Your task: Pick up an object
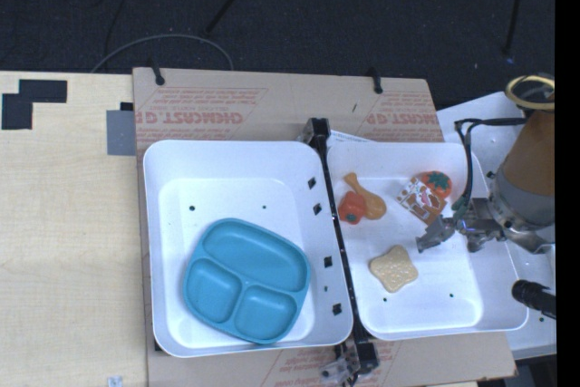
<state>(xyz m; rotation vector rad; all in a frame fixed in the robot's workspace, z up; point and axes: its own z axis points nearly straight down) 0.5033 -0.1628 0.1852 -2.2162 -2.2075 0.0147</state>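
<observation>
In the right bin [453, 308] lie three small things. An orange and red toy drumstick [361, 202] rests near the bin's left wall. A red, white and green packet [424, 193] sits at the back right. A beige, toast-like piece [393, 268] lies in the middle. My gripper [439, 234] hangs low over the bin's right side, just below the packet and up and to the right of the beige piece. I see nothing held in it.
The left bin [172, 195] holds a blue divided plate [246, 279]. A black divider with clips [332, 231] runs between the bins. The grey arm [530, 186] comes in over the right bin's right rim. Cardboard [272, 109] lies under both bins.
</observation>
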